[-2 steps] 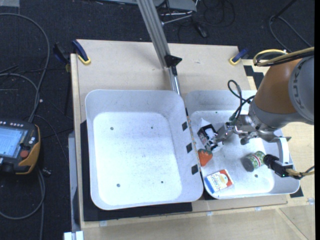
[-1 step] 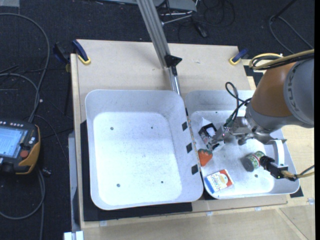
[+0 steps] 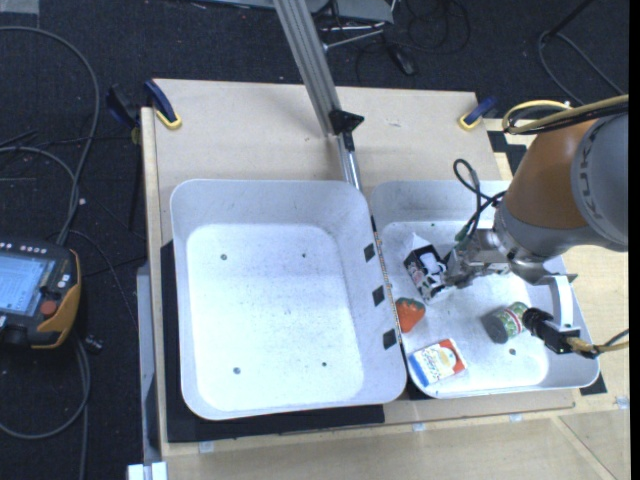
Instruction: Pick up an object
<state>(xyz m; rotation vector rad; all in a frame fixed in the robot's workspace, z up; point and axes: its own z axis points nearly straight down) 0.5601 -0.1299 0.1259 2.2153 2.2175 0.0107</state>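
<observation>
We cannot make out the pincer fingers: they merge with a small black-and-white object just under them, so contact stays unclear. The arm covers part of the right bin's far wall and runs off the right edge. The label on the flat red-and-white packet is too small to read. The handheld controller is cut by the left edge.

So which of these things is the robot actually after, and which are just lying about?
For the job: hand, strawberry, can, carton, all in the right bin.
Lying about: left bin, handheld controller, floor cables, clamps.
</observation>
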